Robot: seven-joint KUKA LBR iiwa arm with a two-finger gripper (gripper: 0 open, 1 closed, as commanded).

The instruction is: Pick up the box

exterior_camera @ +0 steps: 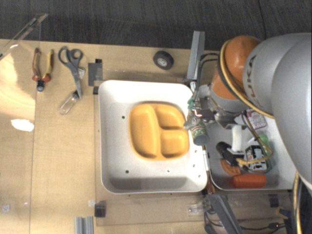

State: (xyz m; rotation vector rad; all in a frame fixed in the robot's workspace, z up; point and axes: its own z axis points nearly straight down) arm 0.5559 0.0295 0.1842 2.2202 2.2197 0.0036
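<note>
Left bin (112, 130): shallow white plastic bin; it carries a yellow plastic tray with three compartments (158, 130), lying near the bin's middle and reaching toward its right edge.
Right bin (282, 150): shallow white plastic bin, largely under my grey arm with its orange band (273, 77); small cluttered items lie toward its front edge, among them an orange-red oblong piece (248, 180) and a white upright piece (237, 138).
The box: I cannot tell which item it is; most likely one of the small items in the right bin.
My gripper (197, 128): over the wall between the two bins, just beside the tray's right edge; nothing shows between its tips, and I cannot tell how far apart they stand.
Risk 1: descending here, I could strike the shared wall or nudge the tray.
Risk 2: closing here, I could catch the tray's rim instead of the box.
Risk 3: the clutter is packed, so a neighbour may be dragged up.
</note>
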